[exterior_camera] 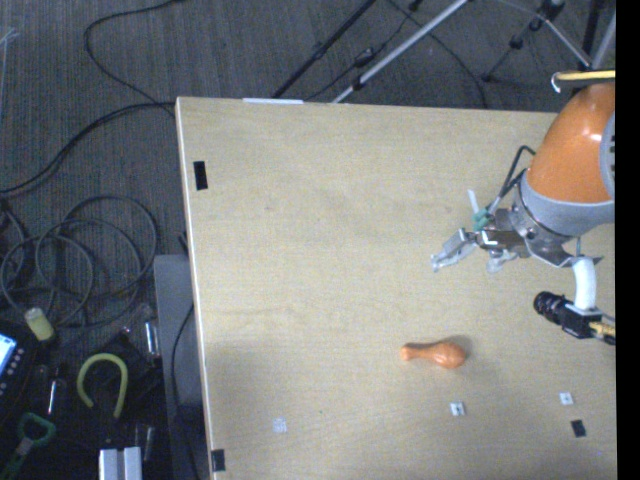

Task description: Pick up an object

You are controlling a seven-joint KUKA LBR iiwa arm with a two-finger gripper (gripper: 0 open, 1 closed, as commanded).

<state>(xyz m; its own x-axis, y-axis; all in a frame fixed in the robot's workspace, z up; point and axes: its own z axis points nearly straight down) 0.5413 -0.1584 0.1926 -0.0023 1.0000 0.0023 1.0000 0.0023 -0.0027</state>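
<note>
Near the front of the tan surface point(300, 268) lies 1 small orange pear-shaped object point(436, 354), probably light, smooth and apt to roll, best pinched across its fat right end, while farther back the claw point(452, 251) hangs apart, empty, fingers seemingly slightly parted.

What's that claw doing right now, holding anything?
Gripper: open, holding nothing, above the tan bench top; the orange pear-shaped object lies apart, nearer the camera.

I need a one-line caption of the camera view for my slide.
The gripper hovers above a tan bench, apart from a small orange pear-shaped object lying nearer the front edge.
</note>
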